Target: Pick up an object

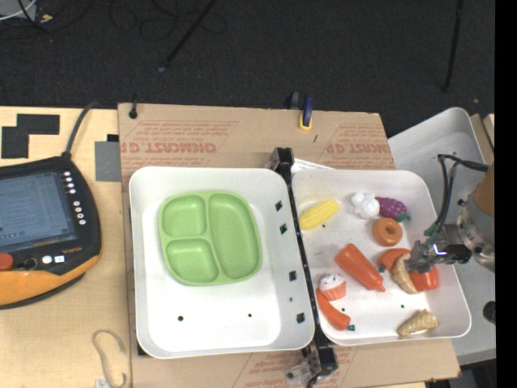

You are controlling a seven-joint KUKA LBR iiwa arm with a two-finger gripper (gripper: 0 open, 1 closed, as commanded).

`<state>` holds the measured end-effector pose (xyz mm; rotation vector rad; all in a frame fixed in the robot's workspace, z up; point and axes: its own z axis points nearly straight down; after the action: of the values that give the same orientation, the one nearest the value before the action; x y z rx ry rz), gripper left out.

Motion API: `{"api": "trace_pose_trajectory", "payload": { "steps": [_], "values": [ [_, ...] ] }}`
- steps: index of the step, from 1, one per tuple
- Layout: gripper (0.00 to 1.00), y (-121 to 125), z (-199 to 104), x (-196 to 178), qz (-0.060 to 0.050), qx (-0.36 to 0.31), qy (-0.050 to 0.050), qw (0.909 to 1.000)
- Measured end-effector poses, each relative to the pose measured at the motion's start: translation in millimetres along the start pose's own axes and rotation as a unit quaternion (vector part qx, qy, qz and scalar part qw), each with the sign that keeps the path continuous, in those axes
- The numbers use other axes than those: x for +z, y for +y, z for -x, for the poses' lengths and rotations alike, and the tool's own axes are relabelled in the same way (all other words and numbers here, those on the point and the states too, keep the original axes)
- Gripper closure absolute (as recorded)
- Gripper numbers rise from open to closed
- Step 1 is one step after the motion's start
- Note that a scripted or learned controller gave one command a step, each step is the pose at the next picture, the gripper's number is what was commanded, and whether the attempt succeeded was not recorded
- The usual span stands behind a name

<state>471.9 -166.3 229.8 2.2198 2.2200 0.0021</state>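
Camera view is showing the tool (426,259), its grip impossible to judge, hovering over the toy pile (414,275) crowding the right bin (452,314), probably seeking a pick.

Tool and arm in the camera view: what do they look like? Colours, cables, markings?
The tool is a small dark metal assembly with grey and black parts and a faint bluish-green spot near its middle. Behind it sits a pale grey wrist section, with a strip of orange-brown above that at the frame's right. A thin black cable loops up and over from the tool toward the arm. No legible markings.
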Motion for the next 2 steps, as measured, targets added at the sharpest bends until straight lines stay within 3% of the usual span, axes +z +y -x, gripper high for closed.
{"api": "trace_pose_trajectory", "payload": {
  "steps": [2],
  "values": [
    [1.00,51,-102,-10,-0.002,-0.002,0.001,1.0000]
  ]
}}
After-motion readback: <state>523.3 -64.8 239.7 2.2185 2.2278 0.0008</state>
